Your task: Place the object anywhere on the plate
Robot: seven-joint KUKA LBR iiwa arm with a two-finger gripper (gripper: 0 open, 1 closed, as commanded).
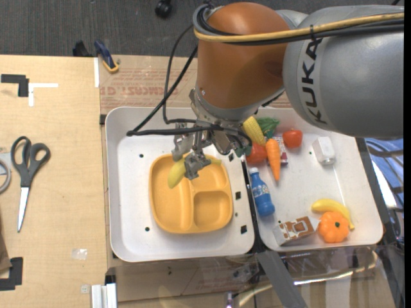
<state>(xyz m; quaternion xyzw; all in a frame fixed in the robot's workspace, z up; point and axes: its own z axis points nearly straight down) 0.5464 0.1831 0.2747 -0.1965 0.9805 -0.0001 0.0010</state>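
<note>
At frame centre, the two-finger gripper pinches a small yellow banana-shaped toy over the yellow sectioned plastic plate; releasing near the rim risks rolling off.

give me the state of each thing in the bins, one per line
plate: flat in the left bin
yellow object: at the fingers, over the plate's upper left part
blue bottle: lying on its side
carrot: lying flat
banana: lying beside the small pumpkin
brown carton: lying flat
</note>
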